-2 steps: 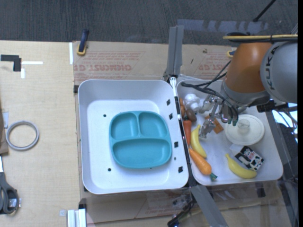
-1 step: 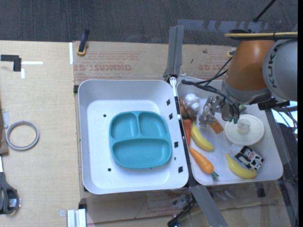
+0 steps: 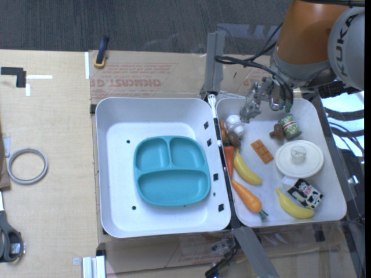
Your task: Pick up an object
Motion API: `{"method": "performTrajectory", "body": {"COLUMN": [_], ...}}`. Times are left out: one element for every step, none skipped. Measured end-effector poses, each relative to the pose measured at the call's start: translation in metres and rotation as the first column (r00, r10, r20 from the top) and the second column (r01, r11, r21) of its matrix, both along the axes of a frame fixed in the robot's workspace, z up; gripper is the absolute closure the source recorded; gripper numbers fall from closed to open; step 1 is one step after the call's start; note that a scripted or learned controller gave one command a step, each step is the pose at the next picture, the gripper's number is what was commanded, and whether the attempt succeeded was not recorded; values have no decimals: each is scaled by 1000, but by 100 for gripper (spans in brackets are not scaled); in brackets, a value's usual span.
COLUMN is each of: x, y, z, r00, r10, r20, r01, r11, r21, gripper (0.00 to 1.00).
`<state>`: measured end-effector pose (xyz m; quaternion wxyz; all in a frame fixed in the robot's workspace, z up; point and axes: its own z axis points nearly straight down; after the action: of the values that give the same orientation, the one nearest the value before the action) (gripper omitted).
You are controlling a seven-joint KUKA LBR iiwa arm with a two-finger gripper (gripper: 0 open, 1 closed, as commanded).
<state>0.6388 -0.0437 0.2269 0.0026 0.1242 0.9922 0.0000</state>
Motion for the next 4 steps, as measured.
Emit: {"method": "performTrajectory", "body": {"x": [-27, -27, -39, -39], "y": [-67, 10, -69, -69], "z": [-134, -25, -123, -123], "r00": [998, 986, 997, 997], "r10": [-63, -168, 76, 77], "r20": [-2, -2, -3, -3], "r01": [63, 168, -76, -77], "r11": [998, 986, 997, 997], "r21": [-1, 1, 0, 0], "gripper": [100, 100, 100, 0]}}
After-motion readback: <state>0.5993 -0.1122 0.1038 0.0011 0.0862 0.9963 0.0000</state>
